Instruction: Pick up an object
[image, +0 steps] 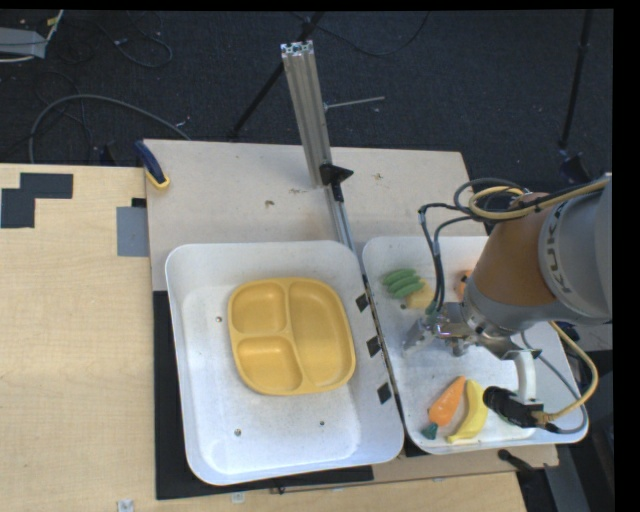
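Toy carrot (448, 399), orange with a green tip, is laid aslant in the right bin (400, 400), touching a yellow banana (470, 415). A green pod-like toy (403, 282) is seen farther back. Gripper (447, 333) is poised above; its opening cannot be told. A yellow divided plate (291, 334) is held in the left bin (200, 400).

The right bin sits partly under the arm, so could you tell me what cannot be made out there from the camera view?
- Gripper: the wrist covers its fingers, so open or shut is unclear.
- Right bin: the arm hides its far right part.
- Orange item: mostly behind the arm, so unidentifiable.
- Green object: too small and blurred to name.
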